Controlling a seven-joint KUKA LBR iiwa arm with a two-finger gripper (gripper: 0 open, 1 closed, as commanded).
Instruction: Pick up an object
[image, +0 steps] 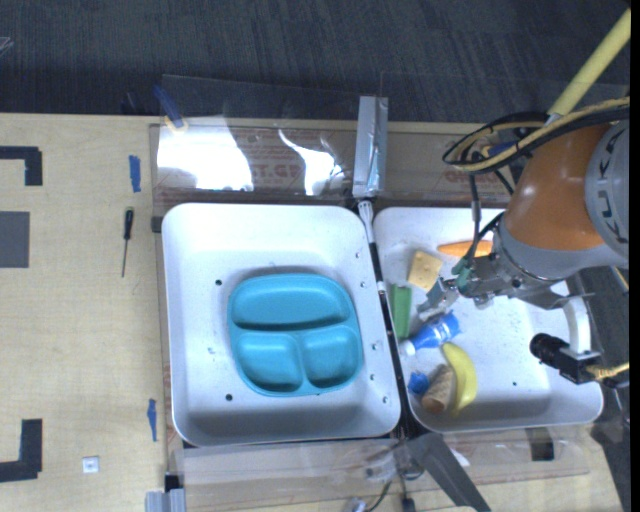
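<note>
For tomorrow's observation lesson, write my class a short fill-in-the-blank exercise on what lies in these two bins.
1. The blue divided tray lies in the ____ bin.
2. The tray has ____ compartments.
3. The banana in the right bin is coloured ____.
4. The gripper hangs over the ____ bin.

Missing words: left; three; yellow; right

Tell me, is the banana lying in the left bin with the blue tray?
No, the banana lies in the right bin, while the blue tray sits alone in the left bin.

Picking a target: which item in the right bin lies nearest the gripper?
The blue-and-white tube, just below the gripper; the banana lies farther down.
</note>
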